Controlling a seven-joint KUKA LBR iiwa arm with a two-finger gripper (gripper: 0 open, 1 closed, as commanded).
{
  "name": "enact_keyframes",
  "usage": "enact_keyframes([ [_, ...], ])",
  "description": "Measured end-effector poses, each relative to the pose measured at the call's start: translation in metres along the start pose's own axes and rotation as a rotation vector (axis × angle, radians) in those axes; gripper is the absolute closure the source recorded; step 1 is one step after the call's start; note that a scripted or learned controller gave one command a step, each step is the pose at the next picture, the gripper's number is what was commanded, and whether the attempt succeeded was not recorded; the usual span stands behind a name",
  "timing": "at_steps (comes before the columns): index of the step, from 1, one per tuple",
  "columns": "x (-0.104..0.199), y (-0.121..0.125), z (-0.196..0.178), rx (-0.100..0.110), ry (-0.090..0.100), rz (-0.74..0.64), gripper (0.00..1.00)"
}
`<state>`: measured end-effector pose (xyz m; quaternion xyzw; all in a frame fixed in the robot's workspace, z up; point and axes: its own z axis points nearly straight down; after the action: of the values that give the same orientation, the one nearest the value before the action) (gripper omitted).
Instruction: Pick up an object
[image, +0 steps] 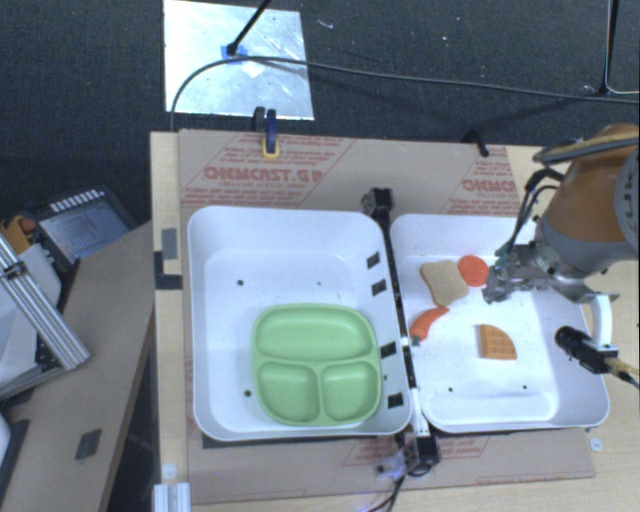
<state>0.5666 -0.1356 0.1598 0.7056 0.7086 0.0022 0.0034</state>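
Note:
The right bin (520, 408) holds a tan bread slice (444, 281), a round red-orange piece (473, 269), a curved red-orange piece (429, 321) and a small waffle-patterned wedge (496, 343). My gripper (497, 291) hangs low over the right bin, just right of the bread slice and below the round red piece. The waffle wedge lies a short way below it.
A green three-compartment plate (316, 362) lies in the left bin (230, 250). A black divider with clips (390, 290) runs between the bins. The arm's body (595, 215) covers the right bin's far right corner.

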Motion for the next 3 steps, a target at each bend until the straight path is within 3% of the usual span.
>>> enact_keyframes([
  [2,-0.002,-0.015,-0.109,0.0,0.0,0.0,1.0],
  [3,0.056,-0.012,-0.111,0.004,0.004,-0.004,1.0],
])
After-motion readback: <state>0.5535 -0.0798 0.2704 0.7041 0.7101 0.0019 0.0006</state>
